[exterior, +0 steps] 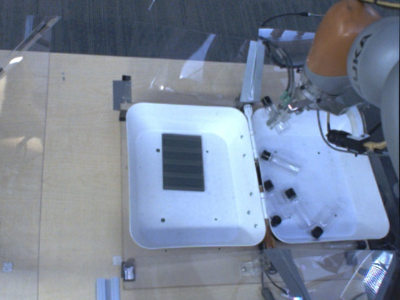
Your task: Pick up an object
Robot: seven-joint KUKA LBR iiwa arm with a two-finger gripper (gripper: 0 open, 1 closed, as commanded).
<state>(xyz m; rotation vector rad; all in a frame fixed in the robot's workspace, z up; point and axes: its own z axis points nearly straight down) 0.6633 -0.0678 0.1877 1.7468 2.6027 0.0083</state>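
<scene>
Meanwhile, our gripper (pixel 279 119) hangs over the upper left of the right bin (pixel 365 230). We cannot tell its jaw state. Vials (pixel 280 161) lie below.

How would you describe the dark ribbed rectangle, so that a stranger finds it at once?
Start at the left white bin. On its floor, a little left of centre, lies the dark ribbed pad. It is flat, grey and rectangular, unlike the small clear black-capped vials in the right bin.
</scene>
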